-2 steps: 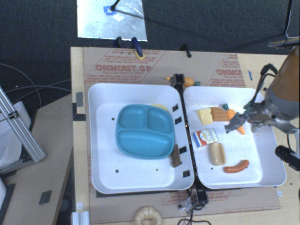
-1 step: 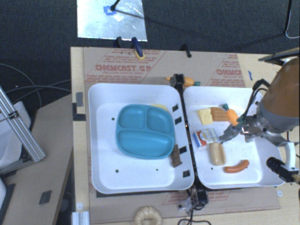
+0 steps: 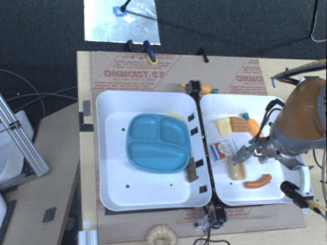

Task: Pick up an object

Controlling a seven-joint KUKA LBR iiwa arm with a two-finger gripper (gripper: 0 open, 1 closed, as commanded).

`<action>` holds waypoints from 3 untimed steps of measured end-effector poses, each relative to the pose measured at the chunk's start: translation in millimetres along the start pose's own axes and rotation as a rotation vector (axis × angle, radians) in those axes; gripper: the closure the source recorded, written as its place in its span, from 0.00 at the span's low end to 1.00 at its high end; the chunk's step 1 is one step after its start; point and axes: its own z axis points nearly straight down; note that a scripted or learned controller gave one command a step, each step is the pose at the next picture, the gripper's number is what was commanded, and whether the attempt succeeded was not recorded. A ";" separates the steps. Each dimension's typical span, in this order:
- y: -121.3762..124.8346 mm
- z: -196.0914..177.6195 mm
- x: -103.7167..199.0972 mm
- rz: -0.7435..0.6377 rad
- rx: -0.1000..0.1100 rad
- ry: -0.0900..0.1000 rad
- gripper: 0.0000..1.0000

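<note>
My gripper (image 3: 243, 156) hangs over the middle of the right bin (image 3: 286, 200), reaching in from the right. Its tip is just above a tan roll-shaped piece (image 3: 237, 171) and beside a red and white packet (image 3: 222, 149); I cannot see whether it touches either. A red sausage (image 3: 257, 181) lies toward the bin's front. At the back lie a yellow cheese slice (image 3: 223, 126), a brown slab (image 3: 238, 123) and an orange carrot (image 3: 253, 128), which the arm partly covers.
The left bin (image 3: 110, 188) holds a blue divided plate (image 3: 157, 143) with a yellow piece (image 3: 174, 116) peeking out behind it. A brown stick (image 3: 191, 170) lies by that bin's right wall. An orange thing (image 3: 205, 89) sits outside behind the bins.
</note>
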 end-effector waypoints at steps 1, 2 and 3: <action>-8.7 46.5 2.0 0.000 0.001 0.000 0.00; -8.4 64.6 2.4 -0.001 -0.002 -0.001 0.00; -7.0 52.8 1.4 0.000 -0.007 -0.003 1.00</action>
